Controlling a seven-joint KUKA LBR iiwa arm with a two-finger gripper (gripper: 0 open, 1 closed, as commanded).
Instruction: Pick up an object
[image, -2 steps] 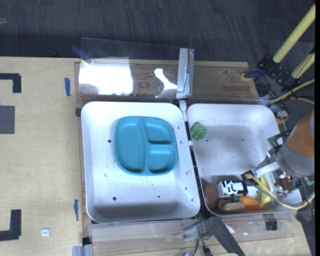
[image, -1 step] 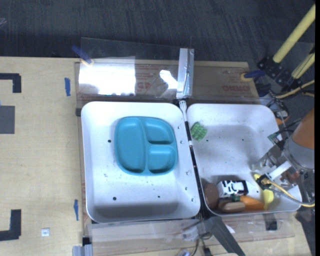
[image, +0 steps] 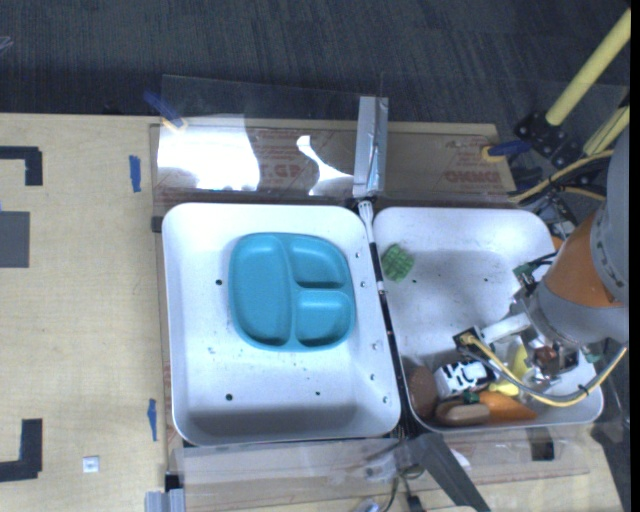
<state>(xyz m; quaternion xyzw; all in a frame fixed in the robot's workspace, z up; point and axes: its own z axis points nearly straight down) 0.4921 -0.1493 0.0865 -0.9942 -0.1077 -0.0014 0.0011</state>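
Lying flat, long axis left-to-right: orange object (image: 505, 409).

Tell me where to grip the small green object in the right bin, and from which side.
Grip the green object across its middle, coming straight down. It is small, looks low and lies alone on the floor of the right bin. The bin's left wall is close beside it, so probably close the grip along that wall, not toward it.
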